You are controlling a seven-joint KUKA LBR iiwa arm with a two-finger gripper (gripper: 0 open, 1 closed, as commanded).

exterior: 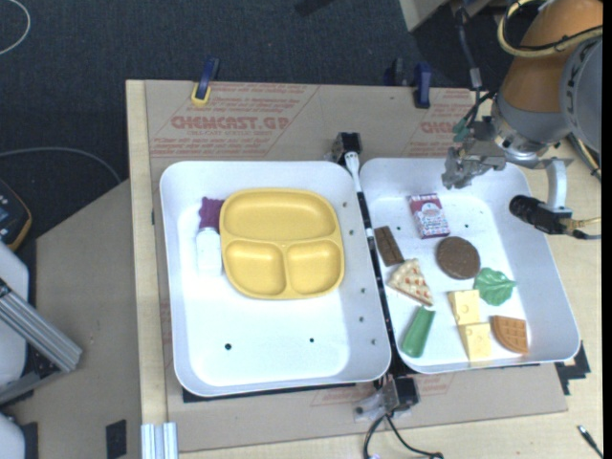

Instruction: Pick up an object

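The gripper hovers above and just right of the red-and-white carton, seemingly lining up a pick; whether it is spread cannot be told.

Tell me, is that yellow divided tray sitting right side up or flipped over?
Right side up: the yellow tray shows three hollow compartments facing upward in the left bin.

Under my reach, the red-and-white carton is lying flat near the right bin's top, the brown round cookie is sitting just below it, the green leaf is resting beside that
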